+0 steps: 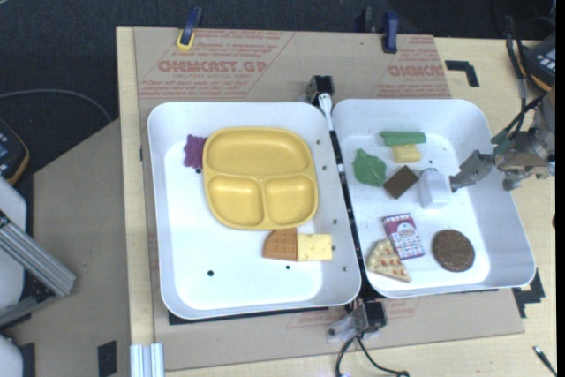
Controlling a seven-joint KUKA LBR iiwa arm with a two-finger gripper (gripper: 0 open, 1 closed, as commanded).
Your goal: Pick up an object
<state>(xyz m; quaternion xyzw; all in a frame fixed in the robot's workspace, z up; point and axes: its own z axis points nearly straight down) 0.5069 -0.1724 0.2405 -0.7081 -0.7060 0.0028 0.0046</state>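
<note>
From the overhead camera we look down on two shallow white bins sitting side by side on a cardboard-covered bench (pixel 265 57).

We start with the left bin (pixel 177 216). A yellow divided plate (pixel 260 175) fills its upper middle, smooth moulded plastic with one long compartment above two smaller ones. A purple piece (pixel 193 150) peeks out at the plate's left edge, touching it. Just below the plate lie a brown waffle square (pixel 282 244) with a gridded face and a pale yellow cheese block (pixel 315 247), the two touching.

Now the right bin (pixel 494 265). Along the top we see a flat green bar (pixel 403 138) with a small yellow block (pixel 406 154) just beneath it. To the left lies a crinkled green leaf (pixel 370 166), and beside it a dark brown square (pixel 401 182), tilted like a diamond. Just right of that sits a pale translucent object (pixel 433 187), rounded and hard to read against the white. Lower down we find a small red and white carton (pixel 403 236), a pizza slice (pixel 387 262) dotted with toppings touching it, and a round dark brown cookie (pixel 453 250) to the right.

The gripper (pixel 472 169) reaches in over the right bin's right side, near the pale object but apart from it. Nothing sits between its fingers, and we cannot tell whether they are spread or pressed together.
</note>
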